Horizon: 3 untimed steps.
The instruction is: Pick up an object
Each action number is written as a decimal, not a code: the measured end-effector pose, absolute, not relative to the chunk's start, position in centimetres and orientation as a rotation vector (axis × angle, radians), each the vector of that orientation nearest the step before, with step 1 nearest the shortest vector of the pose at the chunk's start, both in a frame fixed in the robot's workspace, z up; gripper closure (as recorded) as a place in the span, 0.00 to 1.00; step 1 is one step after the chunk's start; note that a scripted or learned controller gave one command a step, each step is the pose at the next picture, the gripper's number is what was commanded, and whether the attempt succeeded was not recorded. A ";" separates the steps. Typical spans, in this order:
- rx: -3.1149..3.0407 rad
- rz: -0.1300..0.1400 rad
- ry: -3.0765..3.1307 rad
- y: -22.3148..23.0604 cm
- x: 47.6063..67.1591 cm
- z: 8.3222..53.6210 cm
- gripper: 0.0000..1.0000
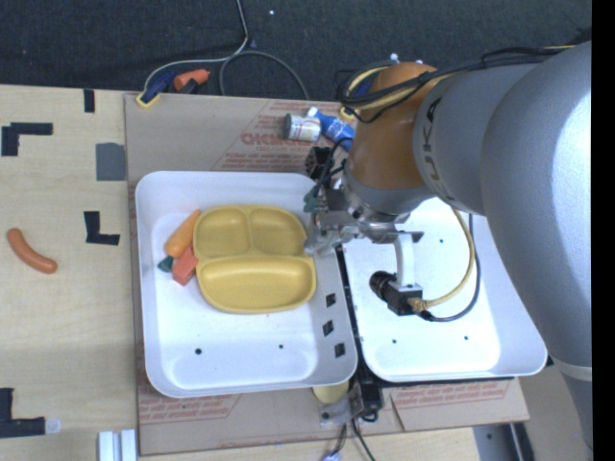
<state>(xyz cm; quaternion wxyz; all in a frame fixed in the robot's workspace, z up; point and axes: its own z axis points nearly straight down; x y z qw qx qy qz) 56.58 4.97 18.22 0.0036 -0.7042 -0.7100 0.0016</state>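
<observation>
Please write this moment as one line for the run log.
arm: over bin divider | gripper: at right rim of yellow divided plate | left bin: plate, orange carrot toy | grasp: not visible

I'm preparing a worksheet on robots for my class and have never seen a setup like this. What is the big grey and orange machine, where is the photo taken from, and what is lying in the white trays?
The photo comes from a single camera fixed above the bench, looking down at a slant. The large grey machine with the orange band is a robot arm reaching in from the right. Its gripper sits low at the divide between two shallow white bins.

The left bin holds a yellow divided plate and, beside it, an orange carrot-shaped toy. The right bin lies mostly under the arm. A small sausage-shaped toy lies outside on the wooden bench.

I cannot see anything held between the fingers, so nothing appears picked up yet.
</observation>
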 end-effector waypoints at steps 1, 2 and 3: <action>-2.231 0.000 -2.219 -3.8 60.2 21.3 1.00; -2.213 0.003 -2.226 3.9 59.1 18.2 1.00; -2.219 0.002 -2.222 2.3 60.3 18.4 1.00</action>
